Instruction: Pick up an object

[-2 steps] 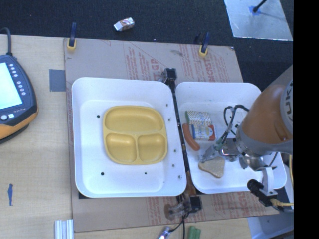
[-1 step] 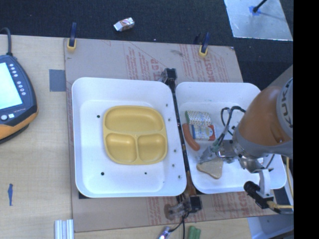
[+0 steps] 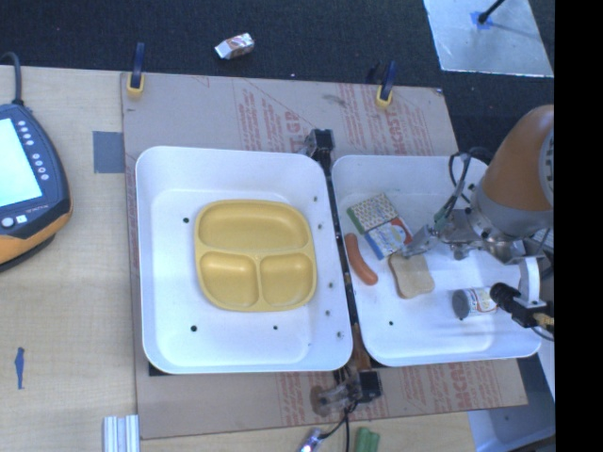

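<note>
The right bin (image 3: 443, 347) holds several small items. A reddish sausage (image 3: 360, 259) lies by its left wall. Beside it are a tan bread slice (image 3: 412, 277), a square checked waffle piece (image 3: 374, 212) and a blue and white packet (image 3: 385, 241). A small grey jar with a label (image 3: 474, 300) lies on its side further right. My gripper (image 3: 417, 244) reaches in from the right and sits low, just above the bread slice and at the packet's right edge. The arm's orange band (image 3: 520, 166) is behind it.
The left bin (image 3: 160, 252) holds a yellow divided plate (image 3: 254, 253). A grey and orange handheld pendant (image 3: 26, 182) lies at the bench's left edge. Two clamps (image 3: 137, 81) (image 3: 385, 89) hold the cardboard sheet at the back, and a crumpled wrapper (image 3: 235, 46) lies on the dark floor beyond.
</note>
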Controlling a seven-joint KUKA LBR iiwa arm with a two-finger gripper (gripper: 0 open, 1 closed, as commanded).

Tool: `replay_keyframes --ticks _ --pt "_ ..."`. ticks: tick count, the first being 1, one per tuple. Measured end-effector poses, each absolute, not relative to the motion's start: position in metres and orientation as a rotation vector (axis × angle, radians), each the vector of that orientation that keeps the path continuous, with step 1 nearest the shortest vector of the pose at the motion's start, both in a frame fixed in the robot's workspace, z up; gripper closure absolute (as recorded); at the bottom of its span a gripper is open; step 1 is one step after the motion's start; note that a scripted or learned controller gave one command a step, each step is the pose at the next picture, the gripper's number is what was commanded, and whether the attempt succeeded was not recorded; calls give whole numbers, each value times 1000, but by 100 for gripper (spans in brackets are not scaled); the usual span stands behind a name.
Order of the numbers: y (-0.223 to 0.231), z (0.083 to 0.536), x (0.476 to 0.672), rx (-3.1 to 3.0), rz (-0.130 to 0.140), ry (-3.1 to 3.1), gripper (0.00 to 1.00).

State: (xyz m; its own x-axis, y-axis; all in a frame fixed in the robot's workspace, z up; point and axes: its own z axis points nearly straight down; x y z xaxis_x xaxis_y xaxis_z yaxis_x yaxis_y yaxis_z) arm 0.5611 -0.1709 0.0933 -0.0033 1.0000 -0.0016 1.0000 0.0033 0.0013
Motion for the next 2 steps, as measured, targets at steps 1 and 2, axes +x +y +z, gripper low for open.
replay_keyframes --ticks 1,2 --pt "-130 93 606 2218 0 2226 0" --pt "-103 105 644 2233 -54 2235 0"
